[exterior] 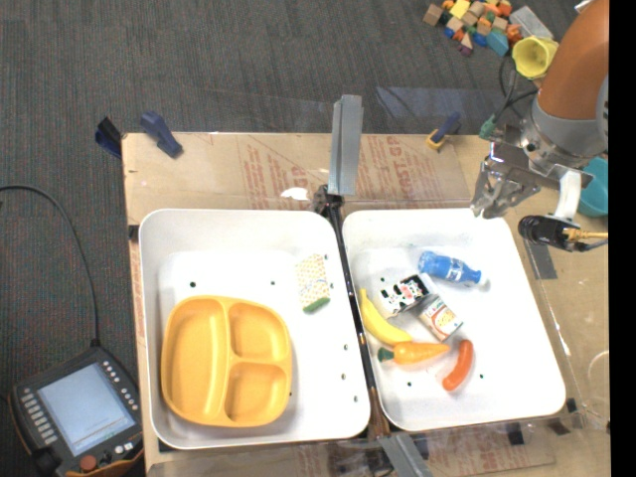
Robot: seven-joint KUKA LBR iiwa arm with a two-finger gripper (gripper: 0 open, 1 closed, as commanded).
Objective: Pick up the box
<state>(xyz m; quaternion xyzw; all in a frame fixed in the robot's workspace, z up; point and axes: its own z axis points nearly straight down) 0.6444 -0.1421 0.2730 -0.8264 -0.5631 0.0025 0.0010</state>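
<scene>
A small black-and-white patterned box [406, 294] lies in the middle of the right bin [537, 366], between a banana [377, 318] and a small red-labelled can [439, 318]. My gripper [494, 199] hangs over the back right rim of that bin, well behind and to the right of the box. It is open with nothing between its fingers. The grey arm with its orange band reaches in from the upper right.
Also in the right bin are a blue bottle [450, 268], a carrot [417, 352] and a red sausage [457, 365]. The left bin [159, 237] holds a yellow divided plate [227, 360], a dotted packet [312, 276] and a small green piece [316, 305].
</scene>
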